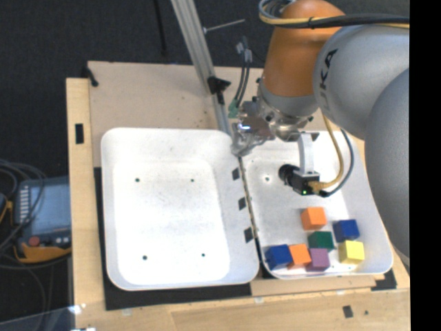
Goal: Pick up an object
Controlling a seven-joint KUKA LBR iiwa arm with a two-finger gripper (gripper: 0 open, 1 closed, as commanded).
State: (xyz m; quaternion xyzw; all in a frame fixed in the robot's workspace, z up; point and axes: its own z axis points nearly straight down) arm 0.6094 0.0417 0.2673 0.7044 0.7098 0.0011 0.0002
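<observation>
Several small blocks lie in the right bin (275,209) near its front edge. An orange block (313,217) sits furthest back, with a blue block (346,229) and a green block (320,240) close by. A yellow block (353,251), a purple block (318,258), a second orange block (300,254) and a second blue block (278,256) line the front rim. My gripper (242,142) hangs over the back left corner of the right bin, by the divider between the bins, well away from the blocks. Nothing shows in its grasp.
The left bin (165,205) is to the left of the divider. A slanted aluminium pole (200,54) rises from the back, right beside the gripper. A black unit with a green light (298,178) hangs under the wrist. A control pendant (41,219) lies off the bench at left.
</observation>
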